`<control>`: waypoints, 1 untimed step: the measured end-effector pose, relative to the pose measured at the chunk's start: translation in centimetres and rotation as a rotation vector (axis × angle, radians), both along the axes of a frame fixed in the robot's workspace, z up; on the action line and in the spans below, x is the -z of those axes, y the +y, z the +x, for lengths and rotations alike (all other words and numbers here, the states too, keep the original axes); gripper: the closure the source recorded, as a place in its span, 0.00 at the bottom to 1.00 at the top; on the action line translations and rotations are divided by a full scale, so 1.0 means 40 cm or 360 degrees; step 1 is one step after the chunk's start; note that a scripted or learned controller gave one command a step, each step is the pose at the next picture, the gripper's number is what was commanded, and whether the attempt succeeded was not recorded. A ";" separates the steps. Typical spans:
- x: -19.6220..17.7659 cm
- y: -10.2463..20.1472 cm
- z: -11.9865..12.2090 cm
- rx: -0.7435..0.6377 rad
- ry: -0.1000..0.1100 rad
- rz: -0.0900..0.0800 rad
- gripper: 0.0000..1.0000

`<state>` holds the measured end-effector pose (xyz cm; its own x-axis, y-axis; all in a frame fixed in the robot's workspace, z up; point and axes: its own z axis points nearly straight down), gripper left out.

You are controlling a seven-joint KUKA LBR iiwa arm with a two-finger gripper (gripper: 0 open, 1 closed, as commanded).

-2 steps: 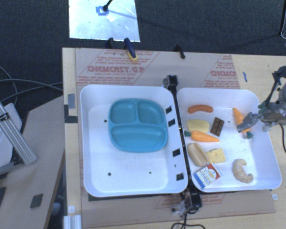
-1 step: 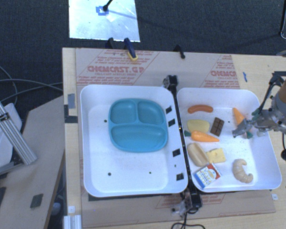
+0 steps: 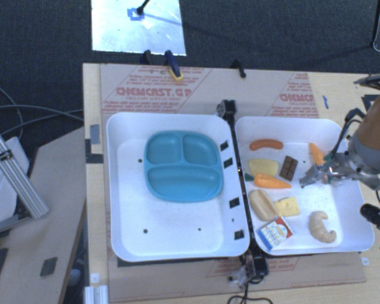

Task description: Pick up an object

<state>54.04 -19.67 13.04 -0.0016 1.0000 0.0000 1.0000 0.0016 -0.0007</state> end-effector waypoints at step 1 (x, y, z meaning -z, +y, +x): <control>0.120 0.001 0.001 0.0001 0.0000 0.0000 0.00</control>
